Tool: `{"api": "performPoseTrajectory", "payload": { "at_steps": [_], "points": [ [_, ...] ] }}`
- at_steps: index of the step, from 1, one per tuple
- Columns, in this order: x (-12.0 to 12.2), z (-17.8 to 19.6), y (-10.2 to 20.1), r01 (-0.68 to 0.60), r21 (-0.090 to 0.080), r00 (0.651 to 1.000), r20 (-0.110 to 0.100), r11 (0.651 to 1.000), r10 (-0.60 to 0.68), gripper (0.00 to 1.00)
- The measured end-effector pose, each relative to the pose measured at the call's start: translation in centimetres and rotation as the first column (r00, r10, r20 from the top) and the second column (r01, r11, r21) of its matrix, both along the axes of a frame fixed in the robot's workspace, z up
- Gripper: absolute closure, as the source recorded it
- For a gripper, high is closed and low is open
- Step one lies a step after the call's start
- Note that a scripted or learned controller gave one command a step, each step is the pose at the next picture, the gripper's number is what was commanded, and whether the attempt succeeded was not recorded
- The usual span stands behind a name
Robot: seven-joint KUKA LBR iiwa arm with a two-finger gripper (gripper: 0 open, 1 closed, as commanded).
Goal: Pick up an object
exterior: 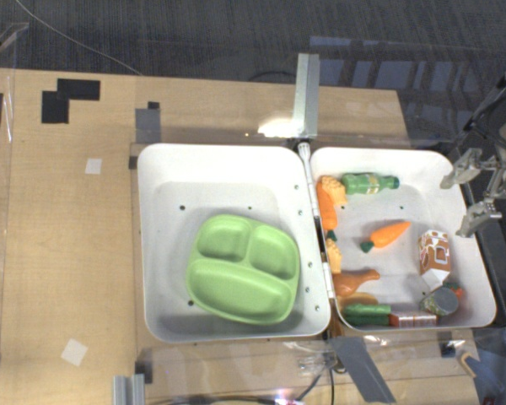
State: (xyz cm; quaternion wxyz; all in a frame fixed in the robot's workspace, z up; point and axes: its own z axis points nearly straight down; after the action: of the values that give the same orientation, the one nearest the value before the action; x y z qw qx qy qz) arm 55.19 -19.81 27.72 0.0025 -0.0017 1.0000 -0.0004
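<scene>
The gripper (481,194), jaws apart and holding nothing, is seen by the right bin's (405,160) right edge, where the carrot (388,234) in the middle could be missed or pushed away.

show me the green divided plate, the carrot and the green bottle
green divided plate (243,268): camera view, on the ridge between its compartments, in the left bin.
carrot (389,234): camera view, on its orange body, mid right bin.
green bottle (368,183): camera view, on its body, at the right bin's far wall.
</scene>
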Motion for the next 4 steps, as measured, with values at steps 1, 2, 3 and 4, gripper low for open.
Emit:
{"api": "performPoseTrajectory", "payload": {
  "at_steps": [1, 2, 3, 4],
  "points": [
    [-2.8, -7.3, 0.2, -0.385, 0.001, 0.923, -0.003, 0.923, 0.385, 0.00],
    [-2.8, -18.0, 2.0, -0.337, 0.006, 0.941, -0.007, 0.941, 0.337, 0.00],
    [-0.6, -18.6, 10.3, -0.416, -0.007, 0.909, 0.012, 0.909, 0.416, 0.00],
    [-0.2, -17.4, 10.5, -0.420, -0.012, 0.907, 0.025, 0.907, 0.420, 1.00]
  ]
}}
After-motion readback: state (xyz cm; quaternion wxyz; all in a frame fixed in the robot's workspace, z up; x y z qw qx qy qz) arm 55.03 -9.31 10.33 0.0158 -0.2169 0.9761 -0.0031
